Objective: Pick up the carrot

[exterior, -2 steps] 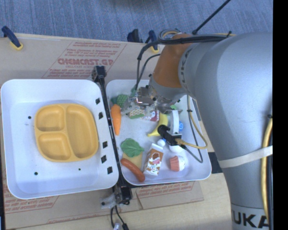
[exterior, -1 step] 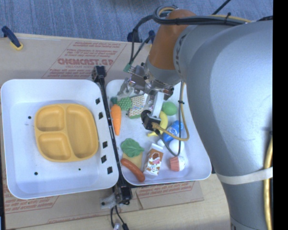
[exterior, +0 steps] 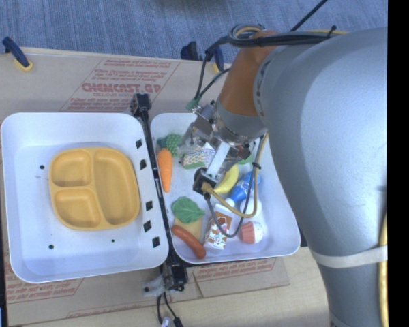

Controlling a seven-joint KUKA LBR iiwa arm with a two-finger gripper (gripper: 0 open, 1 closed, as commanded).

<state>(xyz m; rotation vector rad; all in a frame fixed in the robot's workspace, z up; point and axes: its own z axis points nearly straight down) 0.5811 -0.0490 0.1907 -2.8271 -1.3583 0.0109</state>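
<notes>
Carrot [exterior: 165, 169] lies along left wall of right bin [exterior: 283, 213] (gripper [exterior: 199, 142] near).

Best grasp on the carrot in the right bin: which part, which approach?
Take the carrot at its thick upper half, from straight above, closing across its width. It lies flat, lengthwise beside the bin wall, tapering toward the near end. The wall side looks tight, so a side approach is likely blocked.
</notes>
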